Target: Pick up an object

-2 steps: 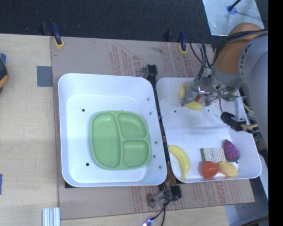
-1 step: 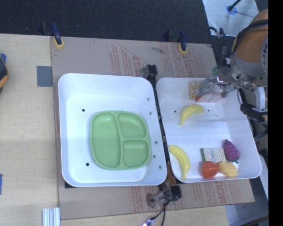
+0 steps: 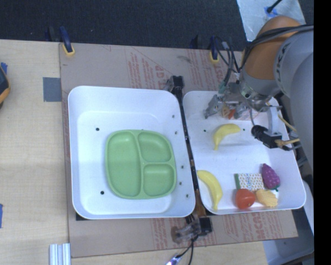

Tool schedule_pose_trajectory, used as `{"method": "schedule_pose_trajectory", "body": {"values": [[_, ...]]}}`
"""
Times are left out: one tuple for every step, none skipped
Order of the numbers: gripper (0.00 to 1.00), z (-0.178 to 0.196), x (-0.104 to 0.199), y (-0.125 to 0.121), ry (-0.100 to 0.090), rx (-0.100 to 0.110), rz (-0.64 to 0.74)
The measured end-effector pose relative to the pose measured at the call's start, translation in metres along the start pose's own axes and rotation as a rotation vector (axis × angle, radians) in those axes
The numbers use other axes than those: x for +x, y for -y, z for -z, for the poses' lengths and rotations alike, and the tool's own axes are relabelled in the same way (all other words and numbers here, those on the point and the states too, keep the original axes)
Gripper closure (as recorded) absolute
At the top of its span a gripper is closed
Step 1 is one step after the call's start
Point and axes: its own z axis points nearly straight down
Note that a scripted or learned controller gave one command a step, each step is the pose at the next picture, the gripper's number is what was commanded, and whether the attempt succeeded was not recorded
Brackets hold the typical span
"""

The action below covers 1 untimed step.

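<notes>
My gripper sits at right bin's far edge above a banana, something small orange-ish between its fingers, grip state unclear.

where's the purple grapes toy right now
The purple grapes toy lies in the right bin, near its right wall toward the front, just right of the patterned sponge block and above the yellow corn piece.
</notes>
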Motion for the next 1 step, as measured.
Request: {"method": "schedule_pose_trajectory", "body": {"values": [[0.00, 0.0233, -0.0706, 0.0006, 0.002, -0.002, -0.004]]}}
